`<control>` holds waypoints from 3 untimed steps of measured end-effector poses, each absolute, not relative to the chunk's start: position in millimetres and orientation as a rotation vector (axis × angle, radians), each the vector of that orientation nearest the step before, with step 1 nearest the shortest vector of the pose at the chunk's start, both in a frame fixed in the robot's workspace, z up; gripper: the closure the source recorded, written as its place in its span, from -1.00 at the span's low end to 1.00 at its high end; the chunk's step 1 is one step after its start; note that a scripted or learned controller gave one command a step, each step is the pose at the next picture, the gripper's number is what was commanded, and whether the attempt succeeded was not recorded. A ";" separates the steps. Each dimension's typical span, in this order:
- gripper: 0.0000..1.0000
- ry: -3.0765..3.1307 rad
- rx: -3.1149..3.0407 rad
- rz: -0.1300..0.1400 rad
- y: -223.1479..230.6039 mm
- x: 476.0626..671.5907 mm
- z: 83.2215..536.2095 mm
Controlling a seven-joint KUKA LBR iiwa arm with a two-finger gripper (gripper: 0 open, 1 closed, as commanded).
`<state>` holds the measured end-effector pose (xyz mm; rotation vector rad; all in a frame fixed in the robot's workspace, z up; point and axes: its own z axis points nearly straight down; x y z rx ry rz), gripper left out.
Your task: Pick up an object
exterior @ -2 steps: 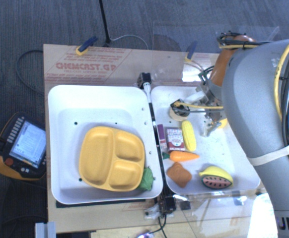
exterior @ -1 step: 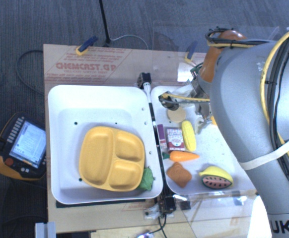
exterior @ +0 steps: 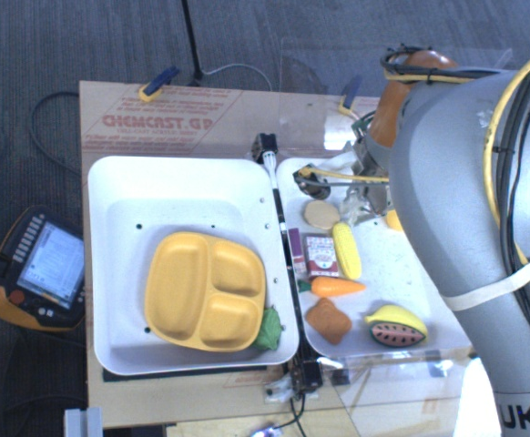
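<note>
**Desk:** Where is the gripper?

**Operator:** I see the gripper [exterior: 354,197] at the far end of the right-hand white bin [exterior: 385,260], under the bulk of the grey arm [exterior: 456,171]. It sits just beside a flat round beige disc [exterior: 320,214]. Whether it is wide or closed I cannot tell from this angle, and I see nothing held in it.

**Desk:** What is there to pick?

**Operator:** Everything loose is in that same bin. A yellow toy corn cob [exterior: 346,249] lies next to the disc, touching a small dark-red printed box [exterior: 321,255]. Just nearer me lies an orange toy carrot [exterior: 336,287], then a brown lumpy toy [exterior: 328,320]. Beside that lies a toy watermelon slice with a yellow rind [exterior: 397,326].

**Desk:** And the other bin?

**Operator:** The left-hand white bin [exterior: 119,208] holds a yellow plastic divided plate [exterior: 206,289]. A green piece [exterior: 270,329] peeks out from under the plate's right edge. All of it is well apart from the gripper.
</note>
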<state>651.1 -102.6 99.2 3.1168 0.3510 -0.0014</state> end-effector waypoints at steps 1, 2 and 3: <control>1.00 0.318 3.121 0.011 -122.5 625.5 229.0; 1.00 0.358 3.124 -0.007 -92.4 567.3 263.6; 1.00 0.307 3.125 -0.010 -182.0 540.7 266.3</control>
